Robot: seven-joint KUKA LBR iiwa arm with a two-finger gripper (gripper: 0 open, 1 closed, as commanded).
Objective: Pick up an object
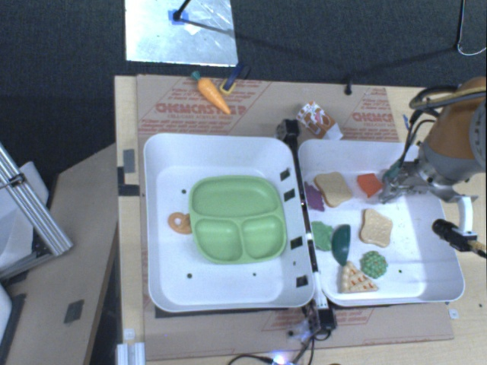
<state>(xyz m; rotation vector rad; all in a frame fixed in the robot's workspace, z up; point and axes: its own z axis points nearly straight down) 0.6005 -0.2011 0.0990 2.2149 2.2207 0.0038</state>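
Observation:
The right bin (pixel 437 280) holds several toy foods. Among them are a tan bread slice (pixel 332 188), an orange-red block (pixel 369 183), a purple piece (pixel 313 198), a toast piece (pixel 376 229), a dark green pod (pixel 341 242), a light green piece (pixel 322 235), a round green piece (pixel 374 264) and a pizza slice (pixel 355 279). My gripper (pixel 391 183) reaches in from the right and sits low in this bin. Its tip is right beside the orange-red block, on the block's right. I see nothing lifted.
The left bin (pixel 163 280) holds a green divided plate (pixel 236 217) and a small brown pretzel (pixel 179 223). Behind the bins lie a toy carrot (pixel 214 95) and a small printed packet (pixel 316 119). A foil sheet (pixel 180 20) is farther back.

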